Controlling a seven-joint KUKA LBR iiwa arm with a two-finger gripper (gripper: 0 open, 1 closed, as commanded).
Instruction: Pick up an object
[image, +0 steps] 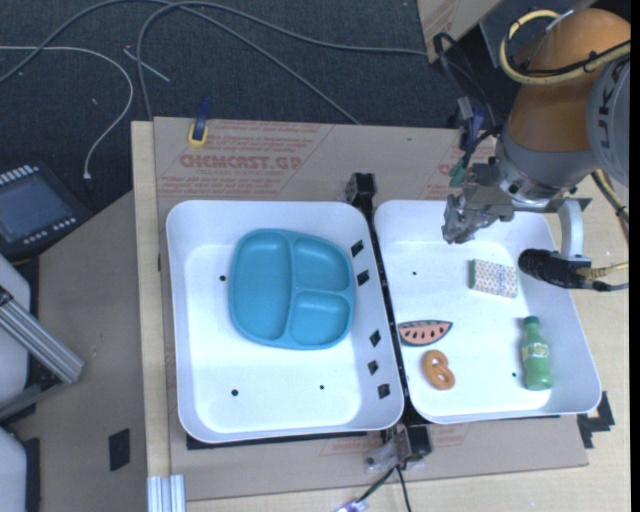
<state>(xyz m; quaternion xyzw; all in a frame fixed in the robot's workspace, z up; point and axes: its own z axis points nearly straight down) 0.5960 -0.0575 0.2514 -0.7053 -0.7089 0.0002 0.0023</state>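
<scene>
My gripper (456, 231) hangs over the back of the right bin (420, 232), with nothing seen between its fingers. In front of it and to the right lies a small speckled pale block (494, 277). A watermelon slice (425, 331) and an orange pretzel (437, 369) lie nearer the bin's front left. A green bottle (536, 352) lies at the front right. All of these are apart from the gripper.
The left bin (200, 370) holds a blue divided plate (292, 288). A black divider with clips (372, 300) runs between the two bins. Cables trail over the dark floor behind the bench.
</scene>
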